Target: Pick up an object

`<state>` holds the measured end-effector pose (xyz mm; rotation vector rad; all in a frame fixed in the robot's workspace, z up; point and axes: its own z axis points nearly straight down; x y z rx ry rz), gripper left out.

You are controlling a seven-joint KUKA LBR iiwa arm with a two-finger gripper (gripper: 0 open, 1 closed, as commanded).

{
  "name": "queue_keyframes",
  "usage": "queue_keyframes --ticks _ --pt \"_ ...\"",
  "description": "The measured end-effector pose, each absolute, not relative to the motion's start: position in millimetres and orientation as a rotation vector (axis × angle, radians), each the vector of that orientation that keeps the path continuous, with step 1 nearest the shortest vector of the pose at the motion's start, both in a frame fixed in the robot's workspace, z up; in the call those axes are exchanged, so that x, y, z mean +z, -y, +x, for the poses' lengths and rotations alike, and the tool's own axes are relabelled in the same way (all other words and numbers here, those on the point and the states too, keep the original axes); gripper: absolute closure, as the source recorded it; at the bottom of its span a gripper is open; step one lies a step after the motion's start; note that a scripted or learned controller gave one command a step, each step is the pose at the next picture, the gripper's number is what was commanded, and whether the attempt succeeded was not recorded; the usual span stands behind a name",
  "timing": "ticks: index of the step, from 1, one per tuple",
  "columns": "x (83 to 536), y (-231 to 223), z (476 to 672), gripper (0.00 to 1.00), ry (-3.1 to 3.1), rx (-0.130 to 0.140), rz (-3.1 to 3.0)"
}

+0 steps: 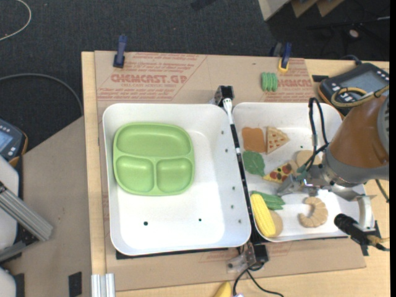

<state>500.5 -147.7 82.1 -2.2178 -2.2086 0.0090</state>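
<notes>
A: What colours sit in the left bin (213, 172)?
B: The bin is white; the tray (153, 159) in it is pale green.
A: And the right bin (238, 113)?
B: White too. The corn (263, 215) is yellow with a green husk, the leaf (253, 163) dark green, the bread (253, 139) orange-brown, the croissant (315, 211) tan. The pizza (276, 139) is yellow with red spots.
A: The arm (364, 142)?
B: Orange band over grey.
A: The bench (148, 76)?
B: Brown card with red lettering, blue clamps (119, 51), and a green ridged piece (269, 81).

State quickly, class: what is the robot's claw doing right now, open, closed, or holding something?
Claw: cannot be told; it sits low in the right shallow white plastic bin, beside the pizza slice toy.
</notes>
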Motion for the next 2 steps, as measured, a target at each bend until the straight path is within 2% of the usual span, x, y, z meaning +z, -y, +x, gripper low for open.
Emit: queue_keyframes --ticks 1,2 --pt "94.9 148.0 506.1 1.00 2.220 -0.001 -2.225" --pt "85.6 129.5 563.8 1.00 2.229 -0.004 -2.221"
